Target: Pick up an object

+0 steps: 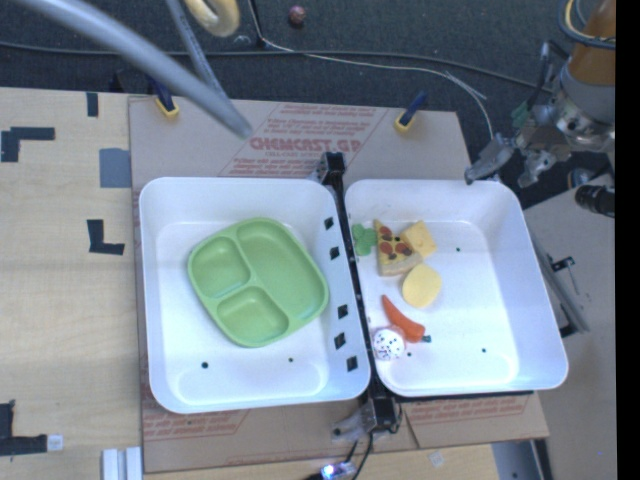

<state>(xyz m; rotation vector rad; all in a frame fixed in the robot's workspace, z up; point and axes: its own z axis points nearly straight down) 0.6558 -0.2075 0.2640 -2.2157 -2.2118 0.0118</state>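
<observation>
The robot's jaws [497, 160] hang just outside the top right corner of the right bin [520, 298], above its rim, and I cannot tell if they are apart or together because they look small and blurry there. Nothing can be seen between them. All the small toys sit in the left part of that bin, so they lie down and to the left of the jaws, well apart from them. My guess is that the arm has to reach in that way and then go down. The nearest toys are the yellow cheese piece [419, 238] and the pizza slice [392, 253], which touch each other. Next to the pizza slice, close to the wall between the bins, is a little green toy [362, 236]. Just below the cheese is a round yellow toy [421, 286]. Lower still is an orange carrot [404, 319], which lies slanted, with its long side running from upper left to lower right. A small white ball with dots [389, 345] sits just beside it. The left bin [165, 298] holds a green tray [257, 280] with three parts, and the tray has nothing in it.
</observation>
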